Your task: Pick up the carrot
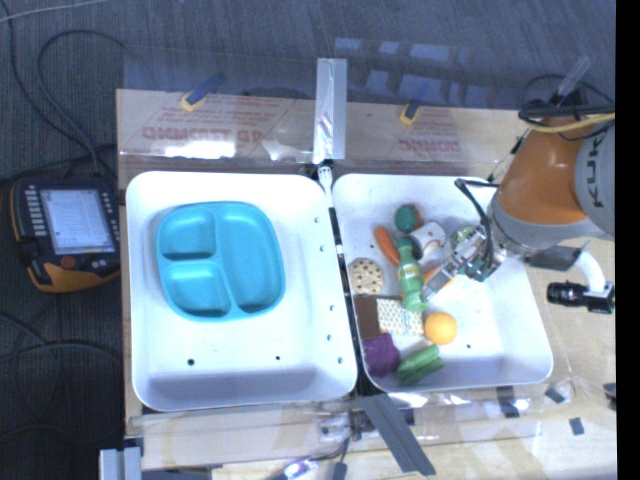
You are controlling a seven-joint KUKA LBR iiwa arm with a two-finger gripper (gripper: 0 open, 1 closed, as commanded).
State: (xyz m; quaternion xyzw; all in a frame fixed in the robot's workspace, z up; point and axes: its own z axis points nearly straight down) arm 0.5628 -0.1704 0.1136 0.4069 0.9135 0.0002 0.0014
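One slim tapered orange carrot (pixel 387 243)

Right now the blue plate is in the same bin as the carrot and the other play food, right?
Not quite. The camera view shows the blue plate alone in the left bin. The carrot lies in the right bin with the other play food, near the gripper.

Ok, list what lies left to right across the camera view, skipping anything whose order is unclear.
Teach pendant → blue divided plate → cookie → carrot → orange ball → gripper
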